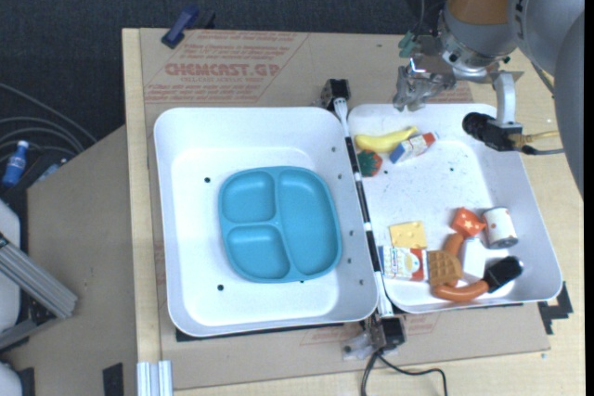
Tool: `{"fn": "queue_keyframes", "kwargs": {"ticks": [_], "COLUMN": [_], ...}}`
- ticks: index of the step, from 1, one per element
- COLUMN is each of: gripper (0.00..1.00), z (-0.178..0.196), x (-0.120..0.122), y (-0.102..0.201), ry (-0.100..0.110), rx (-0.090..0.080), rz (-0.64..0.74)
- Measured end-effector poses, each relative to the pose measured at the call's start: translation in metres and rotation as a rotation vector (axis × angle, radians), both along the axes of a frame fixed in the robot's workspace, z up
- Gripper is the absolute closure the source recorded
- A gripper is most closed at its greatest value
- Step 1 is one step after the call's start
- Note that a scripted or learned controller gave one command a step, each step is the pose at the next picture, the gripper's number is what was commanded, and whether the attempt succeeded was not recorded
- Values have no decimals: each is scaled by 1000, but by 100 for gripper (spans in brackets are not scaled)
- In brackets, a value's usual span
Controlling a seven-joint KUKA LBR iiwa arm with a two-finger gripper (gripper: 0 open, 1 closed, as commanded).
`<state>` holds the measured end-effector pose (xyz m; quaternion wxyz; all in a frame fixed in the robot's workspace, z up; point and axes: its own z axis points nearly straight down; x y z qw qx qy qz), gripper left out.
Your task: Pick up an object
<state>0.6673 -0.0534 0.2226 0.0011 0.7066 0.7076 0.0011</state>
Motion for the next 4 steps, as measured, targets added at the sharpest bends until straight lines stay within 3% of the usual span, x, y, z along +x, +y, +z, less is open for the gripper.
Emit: {"fn": "queue_keyframes", "kwargs": {"ticks": [1, 2, 3, 4], "gripper": [0, 0, 100, 0], "z": [-1, -113, -101, -102], "x": [-1, 6, 6, 6], "y": [0, -50, -51, -51], "ry": [3, -21, -25, -24], "rx": [-1, -6, -10, -10], "rz": [0, 2, 2, 2]}}
